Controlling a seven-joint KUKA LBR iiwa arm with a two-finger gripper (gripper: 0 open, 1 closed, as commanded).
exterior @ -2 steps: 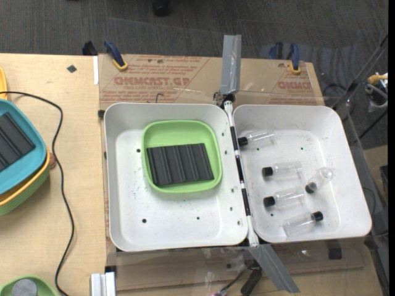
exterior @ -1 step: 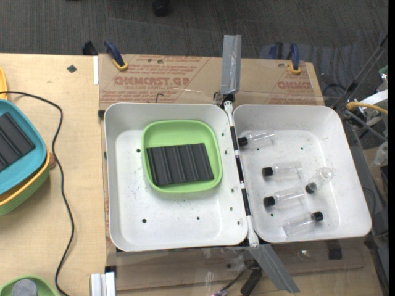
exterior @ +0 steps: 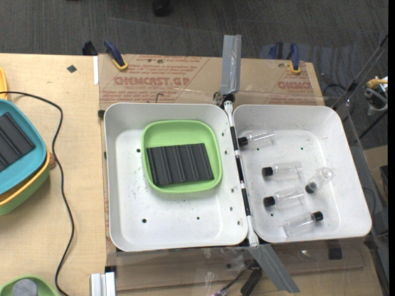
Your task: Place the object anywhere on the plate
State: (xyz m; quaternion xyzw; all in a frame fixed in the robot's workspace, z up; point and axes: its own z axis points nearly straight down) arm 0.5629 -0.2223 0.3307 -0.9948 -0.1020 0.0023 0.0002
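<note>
Five vials (exterior: 285,197) lie right of plate (exterior: 181,156), staged for picking; none placed; gripper state: cannot tell.

Glossy green plastic plate (exterior: 180,135), clear plastic vials (exterior: 284,171), matt white bins (exterior: 123,184)

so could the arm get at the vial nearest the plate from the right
Probably yes. That vial lies alone at the right bin's upper left, apart from the other vials, with nothing over it. Only the wall beside the plate is close.
</note>
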